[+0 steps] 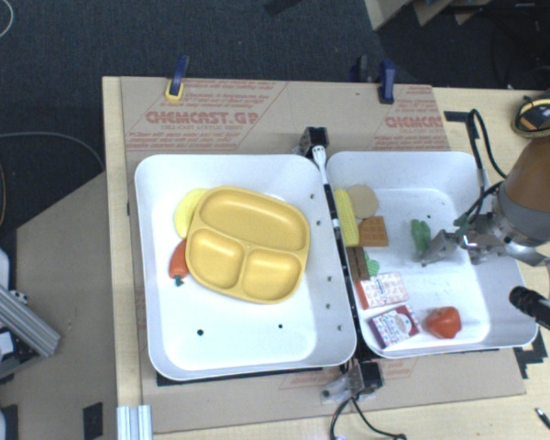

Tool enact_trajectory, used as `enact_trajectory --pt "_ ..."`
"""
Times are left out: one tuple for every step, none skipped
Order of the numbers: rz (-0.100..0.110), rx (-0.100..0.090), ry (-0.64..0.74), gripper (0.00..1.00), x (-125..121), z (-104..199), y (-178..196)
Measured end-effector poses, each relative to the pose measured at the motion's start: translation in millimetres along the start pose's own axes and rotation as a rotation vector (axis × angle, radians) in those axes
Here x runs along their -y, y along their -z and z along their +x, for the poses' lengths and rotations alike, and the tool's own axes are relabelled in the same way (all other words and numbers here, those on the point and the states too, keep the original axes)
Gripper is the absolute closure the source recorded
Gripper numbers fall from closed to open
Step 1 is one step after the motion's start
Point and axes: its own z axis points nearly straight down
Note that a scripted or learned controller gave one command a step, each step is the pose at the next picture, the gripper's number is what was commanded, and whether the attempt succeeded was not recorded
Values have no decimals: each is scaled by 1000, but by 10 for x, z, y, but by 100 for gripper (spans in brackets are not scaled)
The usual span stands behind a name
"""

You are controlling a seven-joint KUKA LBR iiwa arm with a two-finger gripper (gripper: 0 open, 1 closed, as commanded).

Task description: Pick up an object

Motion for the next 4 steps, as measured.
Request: enact_trajectory --pt "-2 1 1 0 1 8 -319" --pt "-6 3 -1 100 -5 -1 -198" --pt "-11 5 1 100 59 55 285" --pt "-13 6 1 100 100 41 913"
